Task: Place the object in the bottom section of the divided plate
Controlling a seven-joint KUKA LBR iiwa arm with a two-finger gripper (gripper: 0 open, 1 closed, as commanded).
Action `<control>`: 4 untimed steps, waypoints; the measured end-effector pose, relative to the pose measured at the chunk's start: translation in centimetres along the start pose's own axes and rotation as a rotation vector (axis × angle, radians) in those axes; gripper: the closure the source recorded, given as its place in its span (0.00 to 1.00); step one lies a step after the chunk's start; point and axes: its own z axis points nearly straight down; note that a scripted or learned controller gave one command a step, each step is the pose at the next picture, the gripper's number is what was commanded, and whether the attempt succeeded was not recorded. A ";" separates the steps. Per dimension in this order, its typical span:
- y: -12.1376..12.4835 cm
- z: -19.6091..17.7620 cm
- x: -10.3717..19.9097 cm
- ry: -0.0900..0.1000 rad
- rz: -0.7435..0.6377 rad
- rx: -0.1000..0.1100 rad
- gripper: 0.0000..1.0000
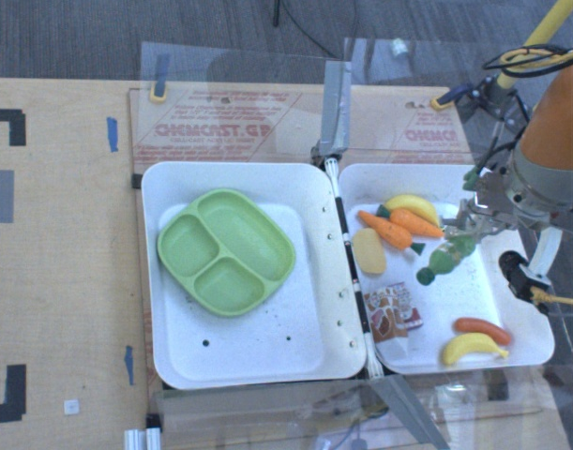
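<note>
A light green divided plate (pixel 226 250) lies in the left bin (pixel 173 345), with two sections toward the back and left and one at the bottom (pixel 232 284). My gripper (pixel 474 221) hangs over the right bin (pixel 525 345), directly above the upper end of a dark green toy vegetable (pixel 444 258). The vegetable's top touches or nearly touches the gripper; I cannot tell whether it is gripped. Nothing lies on the plate.
The right bin also holds two orange carrots (pixel 399 227), a yellow fruit (pixel 411 204), a pale potato (pixel 368 251), a printed packet (pixel 392 309), a red sausage (pixel 483 328) and a banana (pixel 474 348). A raised divider (pixel 347 270) separates the bins.
</note>
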 end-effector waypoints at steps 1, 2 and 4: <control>-6.5 -1.3 8.2 0.002 -0.247 0.002 1.00; -3.6 -0.9 16.4 0.000 -0.205 -0.003 1.00; 0.4 1.9 22.3 0.000 -0.872 -0.002 1.00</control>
